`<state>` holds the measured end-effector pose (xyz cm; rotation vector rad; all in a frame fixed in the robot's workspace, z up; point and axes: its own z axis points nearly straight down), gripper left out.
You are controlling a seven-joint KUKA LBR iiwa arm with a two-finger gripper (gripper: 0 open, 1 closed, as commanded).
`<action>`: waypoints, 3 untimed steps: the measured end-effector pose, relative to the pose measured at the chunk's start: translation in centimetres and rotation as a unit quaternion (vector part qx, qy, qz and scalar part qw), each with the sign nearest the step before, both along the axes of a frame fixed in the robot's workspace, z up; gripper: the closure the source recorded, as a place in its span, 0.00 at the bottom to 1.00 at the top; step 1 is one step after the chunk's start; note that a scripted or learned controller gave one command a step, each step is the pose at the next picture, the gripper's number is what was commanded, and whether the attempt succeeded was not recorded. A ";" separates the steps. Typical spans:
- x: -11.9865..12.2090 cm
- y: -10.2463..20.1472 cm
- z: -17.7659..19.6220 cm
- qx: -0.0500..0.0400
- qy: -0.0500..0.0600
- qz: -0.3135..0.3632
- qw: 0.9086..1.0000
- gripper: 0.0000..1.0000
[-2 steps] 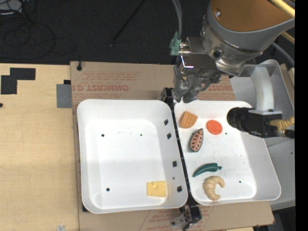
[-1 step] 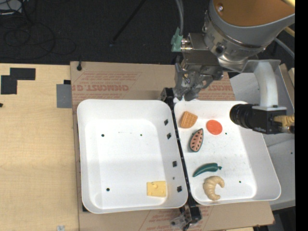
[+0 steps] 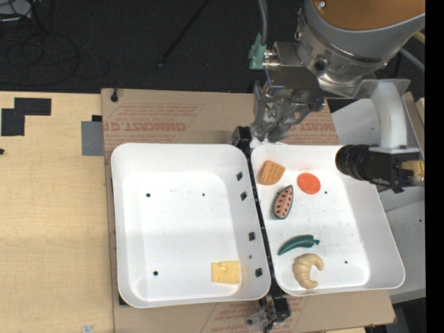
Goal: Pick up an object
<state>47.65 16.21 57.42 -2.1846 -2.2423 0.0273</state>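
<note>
Waffle [image 3: 272, 173] lies just below the gripper [image 3: 270, 132], in the right bin [image 3: 378, 255]; whether the gripper grasps anything, I cannot tell.

This looks like a robotics lab. A grey industrial arm [image 3: 354, 40] with an orange band reaches over a plywood tabletop [image 3: 48, 214] where a cardboard sheet [image 3: 173, 116] carries two shallow white bins [image 3: 132, 207] stocked with toy food. Loose cables [image 3: 35, 33] lie on the dark floor behind, and a black camera-like device [image 3: 368, 164] sits on a white mount.
</note>
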 end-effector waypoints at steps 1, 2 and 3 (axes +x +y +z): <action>-0.1 3.6 -8.6 0.000 -0.004 -0.011 1.000 1.00; -0.1 1.2 -6.8 0.002 -0.009 -0.013 1.000 1.00; -0.1 4.2 -4.4 0.002 -0.009 -0.012 1.000 1.00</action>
